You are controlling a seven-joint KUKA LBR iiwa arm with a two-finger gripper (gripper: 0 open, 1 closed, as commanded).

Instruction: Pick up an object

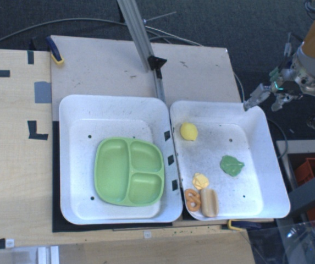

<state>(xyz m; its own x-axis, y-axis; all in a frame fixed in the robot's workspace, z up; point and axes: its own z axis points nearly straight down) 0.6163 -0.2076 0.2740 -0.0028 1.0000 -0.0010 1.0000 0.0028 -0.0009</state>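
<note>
Above the far right corner of the right-hand bin (267, 147), outside its rim, the tool (263, 95) hangs off the end of the grey arm with its orange band, reaching in from the right. Nothing sits between its fingers, but at this size I cannot tell whether they are spread or closed. It seems parked clear of the bin so that the whole tray stays open to view and every candidate can be reached from overhead.

Nearest the tool, below and to its left, a green leaf-shaped toy (232, 165) lies flat on the bin floor, well apart from the rest. Farther left and about level with the rim's upper part, a yellow lemon-like ball (188, 131) rests near the bin's left wall. Down at the near edge, farthest from the tool, three small pieces cluster: a pale yellow lump (200, 181), a pretzel (192, 200) and a tan bread-like roll (209, 202), the last two touching side by side. Any of these could serve as the object to pick up; the leaf and the lemon look the easier choices because each stands alone.

Beyond them, on the far side from the tool, the left-hand bin (69, 147) holds a green divided plate (128, 171) with three compartments, nothing in them. Both bins sit side by side on the worktop (14, 164), their inner walls touching.
</note>
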